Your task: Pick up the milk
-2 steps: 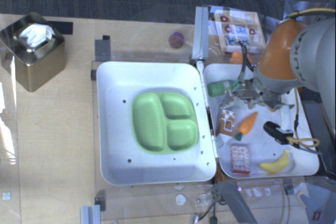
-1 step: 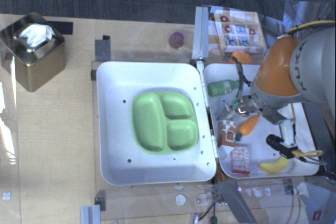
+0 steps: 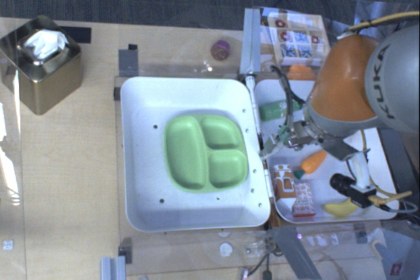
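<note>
End effector [image 3: 293, 136] low over right bin [image 3: 394, 141], mostly hidden under wrist; open/closed can't tell. Milk, prob. small carton [image 3: 283, 181] lying at bin's near-left, beside red-white packet [image 3: 303, 200]. Judged light, stiff-ish but crushable, smooth; grip across narrow flat sides, mid-body.

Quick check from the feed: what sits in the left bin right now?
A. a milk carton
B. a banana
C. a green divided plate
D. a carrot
C: the green divided plate lies alone in the middle of the left bin, while the banana and carrot lie in the right bin.
</note>
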### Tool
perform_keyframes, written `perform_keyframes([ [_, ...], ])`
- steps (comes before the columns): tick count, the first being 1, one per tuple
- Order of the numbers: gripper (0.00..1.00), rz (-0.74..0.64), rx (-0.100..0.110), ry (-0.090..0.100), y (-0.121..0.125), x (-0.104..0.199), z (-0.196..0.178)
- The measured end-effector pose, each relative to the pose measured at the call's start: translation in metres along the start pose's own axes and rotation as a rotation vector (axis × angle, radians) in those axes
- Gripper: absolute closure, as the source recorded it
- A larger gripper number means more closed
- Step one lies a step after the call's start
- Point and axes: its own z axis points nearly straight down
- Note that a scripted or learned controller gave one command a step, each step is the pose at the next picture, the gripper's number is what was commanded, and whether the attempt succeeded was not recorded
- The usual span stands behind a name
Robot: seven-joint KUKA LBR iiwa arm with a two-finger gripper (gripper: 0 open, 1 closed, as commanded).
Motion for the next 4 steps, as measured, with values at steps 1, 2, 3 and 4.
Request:
perform_keyframes([
  [1,0.00,-0.076,0.003,-0.001,-0.046,-0.059,0.001],
  [2,0.00,0.003,-0.020,-0.005,-0.041,-0.067,0.069],
  [3,0.00,0.158,-0.041,-0.006,-0.032,-0.076,0.076],
  [4,0.00,0.409,0.002,0.000,-0.035,-0.022,0.001],
])
